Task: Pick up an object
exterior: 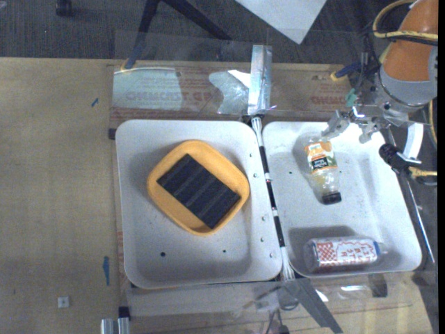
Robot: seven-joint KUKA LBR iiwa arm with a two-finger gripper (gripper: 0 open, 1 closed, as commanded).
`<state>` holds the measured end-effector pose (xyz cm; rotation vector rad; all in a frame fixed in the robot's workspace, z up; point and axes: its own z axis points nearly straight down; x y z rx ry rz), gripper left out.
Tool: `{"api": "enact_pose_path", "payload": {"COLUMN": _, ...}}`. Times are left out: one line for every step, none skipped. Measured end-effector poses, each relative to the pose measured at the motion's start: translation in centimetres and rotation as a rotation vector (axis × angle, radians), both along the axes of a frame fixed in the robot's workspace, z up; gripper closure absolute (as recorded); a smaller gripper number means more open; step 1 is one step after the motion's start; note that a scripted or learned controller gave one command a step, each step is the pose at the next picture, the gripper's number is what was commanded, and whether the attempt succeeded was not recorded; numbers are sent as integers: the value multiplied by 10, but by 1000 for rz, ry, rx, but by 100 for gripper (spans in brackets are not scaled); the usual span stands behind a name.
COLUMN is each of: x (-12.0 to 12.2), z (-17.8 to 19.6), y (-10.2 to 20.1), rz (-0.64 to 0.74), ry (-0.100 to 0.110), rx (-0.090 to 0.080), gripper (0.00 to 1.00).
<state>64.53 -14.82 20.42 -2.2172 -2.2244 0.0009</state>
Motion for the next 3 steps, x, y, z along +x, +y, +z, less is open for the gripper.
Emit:
{"api": "enact_pose_path", "payload": {"x": 23, "z": -116, "y": 30, "rz": 46, "ry": -8, "rx": -3, "gripper": 0}}
{"api": "enact_pose_path", "payload": {"x": 25, "z": -103, "y": 29, "rz": 48, "ry": -14, "rx": -5, "gripper": 100}}
{"api": "enact_pose_path", "payload": {"x": 17, "z": -15, "y": 63, "rz": 256, "ry": -11, "rx": -3, "gripper": 100}}
